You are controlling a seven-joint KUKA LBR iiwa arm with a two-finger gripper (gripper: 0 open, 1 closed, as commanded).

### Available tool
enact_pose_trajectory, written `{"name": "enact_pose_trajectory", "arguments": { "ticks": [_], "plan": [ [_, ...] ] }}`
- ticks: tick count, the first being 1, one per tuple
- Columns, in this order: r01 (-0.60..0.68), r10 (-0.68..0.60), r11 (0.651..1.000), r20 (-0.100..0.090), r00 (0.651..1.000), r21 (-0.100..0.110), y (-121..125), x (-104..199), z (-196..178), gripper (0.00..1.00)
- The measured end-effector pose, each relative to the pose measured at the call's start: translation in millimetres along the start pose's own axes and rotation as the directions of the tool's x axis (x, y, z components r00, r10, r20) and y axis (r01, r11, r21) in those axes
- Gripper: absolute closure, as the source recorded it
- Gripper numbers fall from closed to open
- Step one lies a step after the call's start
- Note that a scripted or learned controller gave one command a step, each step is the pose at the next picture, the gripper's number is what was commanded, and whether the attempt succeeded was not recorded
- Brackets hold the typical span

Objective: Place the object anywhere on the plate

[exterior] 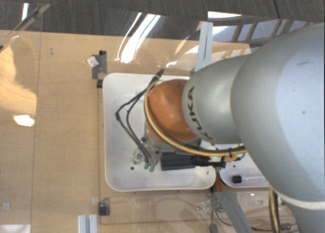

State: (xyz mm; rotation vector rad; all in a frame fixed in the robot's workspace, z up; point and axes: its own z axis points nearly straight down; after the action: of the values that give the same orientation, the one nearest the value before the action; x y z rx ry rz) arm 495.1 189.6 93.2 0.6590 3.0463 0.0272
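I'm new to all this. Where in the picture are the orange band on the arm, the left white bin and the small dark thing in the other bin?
orange band (170,107): camera view, on its rounded orange face.
left white bin (114,140): camera view, on its bare floor by the left rim.
small dark thing (236,179): camera view, on its middle, in the right bin.

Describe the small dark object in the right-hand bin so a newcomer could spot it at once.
Start at the big grey arm filling the right side. Beneath it, a strip of the right bin shows. The small dark object sits alone there, black against white.
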Motion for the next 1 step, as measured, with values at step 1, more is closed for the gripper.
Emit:
{"name": "enact_pose_trajectory", "arguments": {
  "ticks": [1],
  "plan": [
    [0.097,-0.097,0.995,-0.001,0.995,0.003,-49.7,-22.0,-0.1,1.0]
  ]
}}
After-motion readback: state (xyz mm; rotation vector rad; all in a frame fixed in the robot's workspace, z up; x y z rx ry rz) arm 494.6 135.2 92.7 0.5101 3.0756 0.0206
